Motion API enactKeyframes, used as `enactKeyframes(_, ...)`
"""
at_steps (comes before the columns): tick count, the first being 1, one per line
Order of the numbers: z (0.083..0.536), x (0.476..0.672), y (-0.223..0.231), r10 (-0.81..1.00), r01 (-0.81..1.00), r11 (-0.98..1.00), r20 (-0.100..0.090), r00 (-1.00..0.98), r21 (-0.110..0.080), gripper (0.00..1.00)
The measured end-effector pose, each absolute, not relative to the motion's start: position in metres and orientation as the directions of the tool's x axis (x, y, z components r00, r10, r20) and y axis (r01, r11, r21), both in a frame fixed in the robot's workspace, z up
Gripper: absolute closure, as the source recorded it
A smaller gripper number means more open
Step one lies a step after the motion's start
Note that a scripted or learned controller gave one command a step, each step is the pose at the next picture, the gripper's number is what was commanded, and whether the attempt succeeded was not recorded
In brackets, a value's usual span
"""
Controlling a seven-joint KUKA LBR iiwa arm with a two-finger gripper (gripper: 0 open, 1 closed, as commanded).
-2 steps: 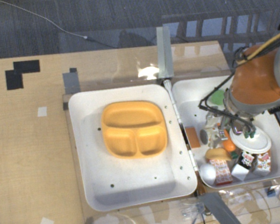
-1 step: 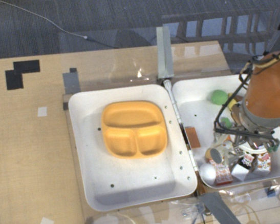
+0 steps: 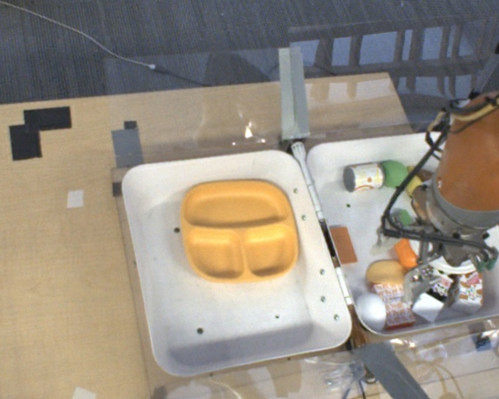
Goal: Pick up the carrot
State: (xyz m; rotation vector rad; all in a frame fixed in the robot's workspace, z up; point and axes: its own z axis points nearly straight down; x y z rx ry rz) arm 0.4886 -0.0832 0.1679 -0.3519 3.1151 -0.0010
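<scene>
Orange, stiff, likely light plastic, the carrot [image 3: 405, 253] lies just left of the gripper [image 3: 430, 272]; pinch across its body. Its grip state I cannot tell.

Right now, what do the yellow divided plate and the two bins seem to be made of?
The yellow divided plate looks like moulded plastic with a matte finish: uniform colour, rounded compartment walls, soft highlights. The left bin and the right bin look like thin formed white plastic, smooth with a slight sheen; coated metal cannot be ruled out.
</scene>
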Motion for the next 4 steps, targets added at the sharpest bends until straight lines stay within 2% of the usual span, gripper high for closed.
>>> enactKeyframes(1,0.103,0.533,-0.091,-0.047,-0.047,0.999,-0.022,-0.999,-0.003,0.00)
enactKeyframes(2,0.096,0.537,-0.093,-0.056,-0.056,0.998,-0.016,-0.998,-0.001,0.00)
enactKeyframes(3,0.096,0.534,-0.089,-0.092,-0.092,0.996,-0.023,-0.995,-0.007,0.00)
enactKeyframes(4,0.097,0.523,-0.086,-0.180,-0.180,0.984,-0.035,-0.983,-0.011,0.00)
